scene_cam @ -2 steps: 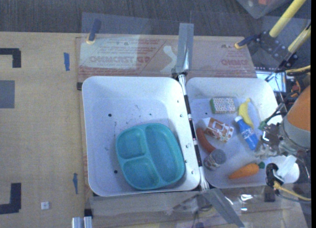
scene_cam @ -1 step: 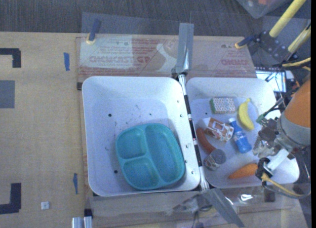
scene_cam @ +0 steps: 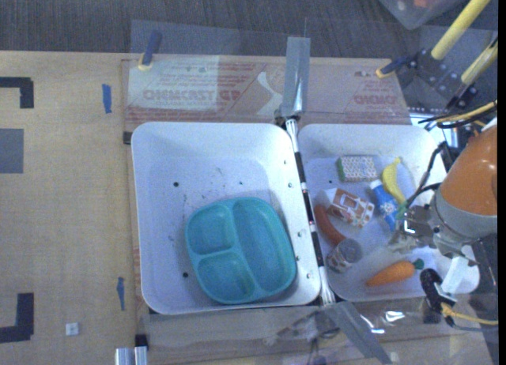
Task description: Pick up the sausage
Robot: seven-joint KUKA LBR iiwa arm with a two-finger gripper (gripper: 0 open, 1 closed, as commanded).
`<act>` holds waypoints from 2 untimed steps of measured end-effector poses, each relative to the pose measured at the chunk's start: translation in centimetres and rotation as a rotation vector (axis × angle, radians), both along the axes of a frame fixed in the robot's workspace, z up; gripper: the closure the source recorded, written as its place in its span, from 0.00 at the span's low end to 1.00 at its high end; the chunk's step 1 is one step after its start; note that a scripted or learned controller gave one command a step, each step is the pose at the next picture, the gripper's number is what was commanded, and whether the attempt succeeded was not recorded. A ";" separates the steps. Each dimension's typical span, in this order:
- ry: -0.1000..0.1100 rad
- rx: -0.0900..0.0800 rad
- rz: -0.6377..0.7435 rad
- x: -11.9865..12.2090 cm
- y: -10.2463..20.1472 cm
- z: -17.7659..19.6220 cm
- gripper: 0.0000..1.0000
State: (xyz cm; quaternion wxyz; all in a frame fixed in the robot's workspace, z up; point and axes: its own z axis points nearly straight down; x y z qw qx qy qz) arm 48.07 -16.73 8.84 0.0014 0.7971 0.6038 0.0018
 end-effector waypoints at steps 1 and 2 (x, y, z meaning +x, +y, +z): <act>0.005 0.000 -0.100 1.7 1.9 5.0 1.00; -0.002 0.000 0.419 0.1 -0.4 0.0 1.00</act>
